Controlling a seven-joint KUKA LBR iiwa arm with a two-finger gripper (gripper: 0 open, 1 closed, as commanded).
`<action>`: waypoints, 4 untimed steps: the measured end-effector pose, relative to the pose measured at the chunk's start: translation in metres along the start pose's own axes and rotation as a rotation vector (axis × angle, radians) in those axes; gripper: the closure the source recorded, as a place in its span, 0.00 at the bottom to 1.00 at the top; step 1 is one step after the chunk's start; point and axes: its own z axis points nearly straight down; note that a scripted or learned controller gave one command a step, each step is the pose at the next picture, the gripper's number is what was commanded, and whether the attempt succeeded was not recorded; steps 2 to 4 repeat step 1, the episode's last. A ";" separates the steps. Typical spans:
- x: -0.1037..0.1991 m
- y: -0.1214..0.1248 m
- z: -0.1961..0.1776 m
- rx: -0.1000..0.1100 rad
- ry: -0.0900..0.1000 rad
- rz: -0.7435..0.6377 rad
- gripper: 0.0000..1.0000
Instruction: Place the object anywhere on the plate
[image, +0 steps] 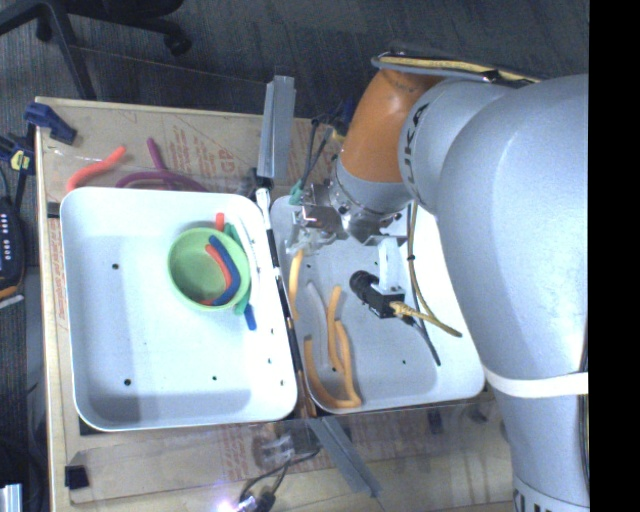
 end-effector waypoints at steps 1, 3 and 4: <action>0.000 0.000 0.000 0.000 0.000 0.000 0.00; 0.000 0.000 0.000 0.000 0.000 0.000 0.00; 0.000 0.000 0.000 0.000 0.000 0.000 0.00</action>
